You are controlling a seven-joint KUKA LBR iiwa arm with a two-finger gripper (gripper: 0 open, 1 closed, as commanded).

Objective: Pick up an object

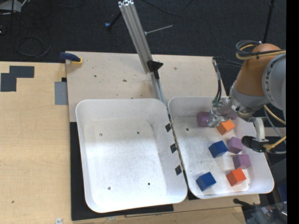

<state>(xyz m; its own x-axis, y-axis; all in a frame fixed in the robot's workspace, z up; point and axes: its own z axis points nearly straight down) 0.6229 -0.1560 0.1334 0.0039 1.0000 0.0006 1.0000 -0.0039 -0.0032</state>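
**Gripper low over blocks in the right bin**

Reaching in from the right, the gripper (216, 119) sits low in the right bin (187, 171), between a purple block (202, 119) and an orange block (226, 126). Whether the claw is released or clenched I cannot tell. Blue blocks (217, 149), more purple ones (234, 144) and a red-orange block (236, 176) lie nearer the front.

Grey arm (275, 85) at right of frame, rounded orange band (254, 73), looped cables on top, metallic gripper (216, 119)
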